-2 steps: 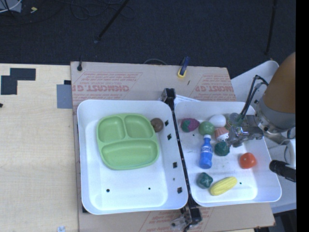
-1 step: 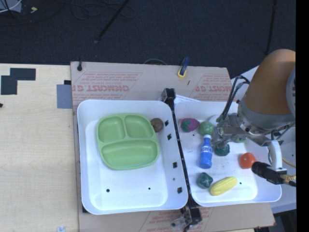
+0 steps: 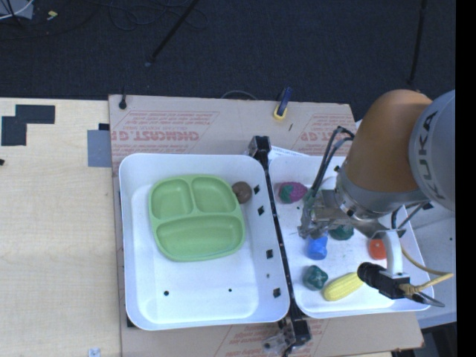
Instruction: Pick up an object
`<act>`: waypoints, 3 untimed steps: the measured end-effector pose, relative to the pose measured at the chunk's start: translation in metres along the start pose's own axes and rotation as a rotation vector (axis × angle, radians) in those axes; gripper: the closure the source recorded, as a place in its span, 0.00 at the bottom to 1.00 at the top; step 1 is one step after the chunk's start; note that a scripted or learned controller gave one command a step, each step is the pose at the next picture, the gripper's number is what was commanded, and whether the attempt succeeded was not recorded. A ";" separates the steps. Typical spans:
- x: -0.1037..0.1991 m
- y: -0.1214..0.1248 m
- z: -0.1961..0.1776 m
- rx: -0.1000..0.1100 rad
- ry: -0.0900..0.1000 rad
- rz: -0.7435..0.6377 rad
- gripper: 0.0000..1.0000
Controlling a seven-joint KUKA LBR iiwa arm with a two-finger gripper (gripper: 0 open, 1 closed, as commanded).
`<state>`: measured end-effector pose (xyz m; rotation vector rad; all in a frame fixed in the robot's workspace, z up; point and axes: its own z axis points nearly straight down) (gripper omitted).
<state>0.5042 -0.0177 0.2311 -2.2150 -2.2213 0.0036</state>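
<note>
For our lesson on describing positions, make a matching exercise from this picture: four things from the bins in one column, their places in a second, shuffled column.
Things:
1. green tray
2. corn cob
3. brown ball
4. blue block

Places:
A. just below the gripper
B. near the front edge of the right bin
C. middle of the left bin
D. beside the tray's upper right corner

Pairs: 1-C, 2-B, 3-D, 4-A

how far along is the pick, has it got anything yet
Done: the arm has reached into the right bin, and the gripper sits low just above the blue object. In hand: nothing visibly held; the blue object lies on the bin floor. Left: close on it and lift. The corn, green object and purple object lie untouched.
</note>
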 end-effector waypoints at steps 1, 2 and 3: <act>0.053 0.000 -0.007 -0.002 0.000 -0.001 1.00; 0.092 0.001 -0.003 -0.001 0.000 0.000 1.00; 0.088 -0.012 0.004 0.001 -0.002 0.004 1.00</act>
